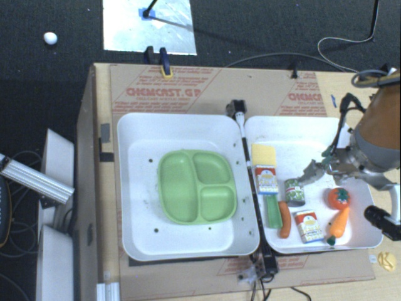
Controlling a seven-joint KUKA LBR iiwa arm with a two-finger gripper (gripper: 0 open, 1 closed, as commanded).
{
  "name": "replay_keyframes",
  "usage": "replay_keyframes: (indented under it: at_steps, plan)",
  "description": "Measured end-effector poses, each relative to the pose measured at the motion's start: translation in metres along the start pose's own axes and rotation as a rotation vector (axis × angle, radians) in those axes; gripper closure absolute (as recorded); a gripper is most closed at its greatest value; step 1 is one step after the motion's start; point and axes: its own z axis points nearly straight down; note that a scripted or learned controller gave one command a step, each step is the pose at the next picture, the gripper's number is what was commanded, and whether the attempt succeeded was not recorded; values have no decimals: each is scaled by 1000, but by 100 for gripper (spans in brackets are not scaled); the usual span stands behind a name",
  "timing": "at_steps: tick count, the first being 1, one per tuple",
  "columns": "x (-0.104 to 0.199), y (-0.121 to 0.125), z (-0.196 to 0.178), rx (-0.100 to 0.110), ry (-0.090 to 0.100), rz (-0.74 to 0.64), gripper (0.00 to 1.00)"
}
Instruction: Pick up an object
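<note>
The gripper (311, 170) was seen low in the right bin (294, 133), just above and right of a small green can (294, 192); whether it was released or clenched could not be told, and nothing was seen held in it. Taking the can as landmark, a boxed item with a yellow top (265, 168) lay just to its left, a green stick (273, 211) and an orange sausage-like piece (284, 220) below-left, a small red-and-white carton (309, 225) below, and a tomato (338, 198) and carrot (339, 222) to the right. Far to its left, a green divided plate (196, 186) sat in the left bin (144, 137). The can was judged the nearest candidate; a descent centred over it would be advised, so that neighbours are not nudged.
</note>
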Motion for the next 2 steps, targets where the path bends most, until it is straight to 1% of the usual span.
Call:
replay_keyframes:
  at_steps: [1, 2]
  plan:
    - [-46, -8, 141, 5, 1, 3, 0]
    - [-22, 48, 151, 0, 0, 0, 0]
